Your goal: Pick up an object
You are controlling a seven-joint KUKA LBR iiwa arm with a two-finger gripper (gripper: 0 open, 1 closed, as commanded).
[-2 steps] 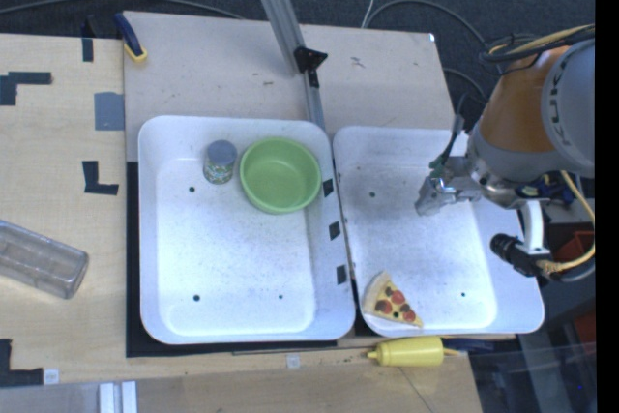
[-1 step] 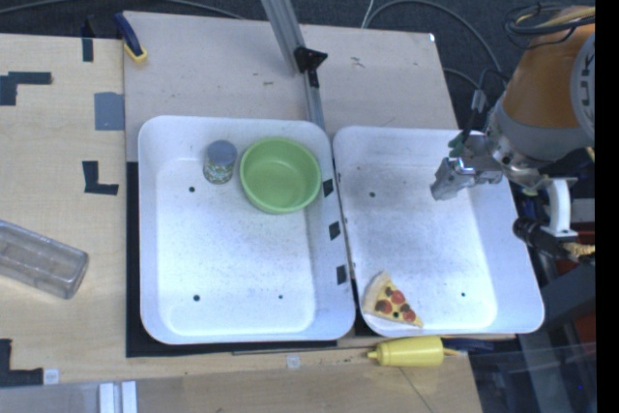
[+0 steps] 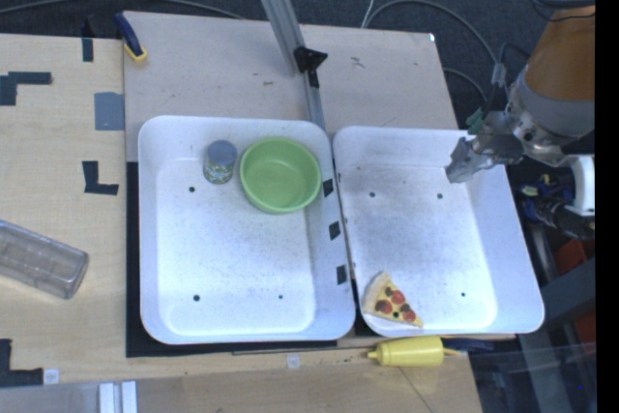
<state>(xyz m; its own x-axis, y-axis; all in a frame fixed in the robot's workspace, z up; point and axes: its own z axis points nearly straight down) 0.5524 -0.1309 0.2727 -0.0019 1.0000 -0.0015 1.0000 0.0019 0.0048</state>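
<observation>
Yellow plastic squeeze bottle (image 3: 410, 351) lies on the surface below the right white bin (image 3: 503, 237); triangular pizza-slice toy (image 3: 391, 299) occupies that bin's lower-left corner. Jaws (image 3: 462, 162) blurred; opening indeterminable.

No text, label or number can be read anywhere here

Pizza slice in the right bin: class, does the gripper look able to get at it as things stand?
Probably yes. The pizza slice lies flat in the right bin's near corner with nothing on it, and the gripper hangs over that same bin.
</observation>
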